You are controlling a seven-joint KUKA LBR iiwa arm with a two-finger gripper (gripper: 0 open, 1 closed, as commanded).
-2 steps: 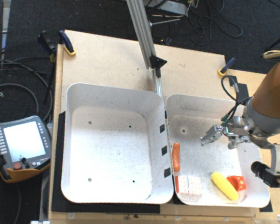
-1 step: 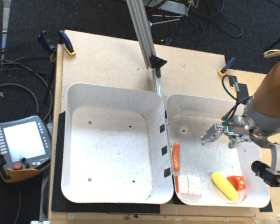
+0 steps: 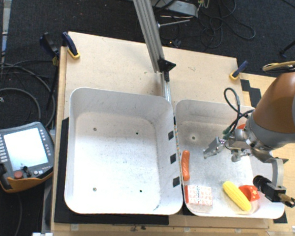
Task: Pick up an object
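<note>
The right bin (image 3: 200, 118) holds an orange sausage-shaped piece (image 3: 185, 165) by its left wall. A white and pink box (image 3: 199, 196) lies at the front edge, with a yellow corn-like piece (image 3: 237, 196) and a small red item (image 3: 250, 192) at the front right. My gripper (image 3: 225, 151) hangs over the middle of this bin, open, with nothing between its fingers. It is behind the yellow piece and to the right of the orange piece, touching neither.
The left bin (image 3: 85, 108) sits beside the right one, sharing a wall marked with black tabs. A slanted metal bar (image 3: 149, 30) crosses above the bench's back. A teach pendant (image 3: 21, 153) lies off the bench at left. Clamps (image 3: 71, 45) grip the back corners.
</note>
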